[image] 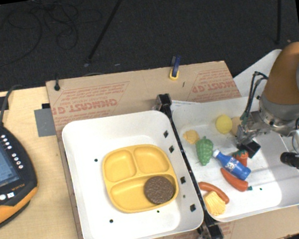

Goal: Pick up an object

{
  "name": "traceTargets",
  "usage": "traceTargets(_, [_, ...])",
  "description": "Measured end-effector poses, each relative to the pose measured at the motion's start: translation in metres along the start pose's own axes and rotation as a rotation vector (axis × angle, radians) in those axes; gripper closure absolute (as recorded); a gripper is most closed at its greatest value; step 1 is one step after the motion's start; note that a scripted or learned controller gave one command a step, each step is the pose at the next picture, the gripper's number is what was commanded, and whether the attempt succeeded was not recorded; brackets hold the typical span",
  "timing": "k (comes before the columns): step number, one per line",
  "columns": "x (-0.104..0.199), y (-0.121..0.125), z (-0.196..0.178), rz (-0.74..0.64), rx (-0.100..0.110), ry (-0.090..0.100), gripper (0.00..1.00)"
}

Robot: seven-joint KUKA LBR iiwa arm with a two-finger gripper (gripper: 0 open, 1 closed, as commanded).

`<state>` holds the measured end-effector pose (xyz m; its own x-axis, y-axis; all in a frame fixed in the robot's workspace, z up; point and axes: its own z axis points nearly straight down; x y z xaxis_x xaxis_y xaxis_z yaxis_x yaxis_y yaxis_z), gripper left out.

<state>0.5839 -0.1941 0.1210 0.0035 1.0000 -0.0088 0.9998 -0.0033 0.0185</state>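
Note:
The right bin (279,194) holds several toy foods. Among them are a yellow lemon (224,124), a small yellow piece (190,136), a green leafy item (204,151), a blue bottle (232,165), an orange-red carrot (234,180), a sausage (213,190) and a yellow chunk (215,204). My gripper (247,144) is lowered into this bin, just right of the lemon. It hangs over a small red item (242,157) by the bottle's right end. The dark wrist hides what lies beneath the tips.
The left bin (82,155) carries a yellow divided plate (138,175) with a brown round patty (160,189). A black divider (179,156) separates the bins. A teach pendant (0,173) lies at far left, and a blue-yellow clamp (174,68) sits on the cardboard's back edge.

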Motion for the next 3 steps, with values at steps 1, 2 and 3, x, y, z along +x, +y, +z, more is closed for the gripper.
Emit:
traceTargets(1, [-0.024, -0.046, -0.184, 0.001, 0.006, 0.003, 1.00])
traceTargets(2, [-0.018, -0.079, -0.064, -0.003, 0.030, 0.014, 1.00])
traceTargets(3, [-0.017, -0.111, 0.030, -0.003, 0.028, 0.013, 1.00])
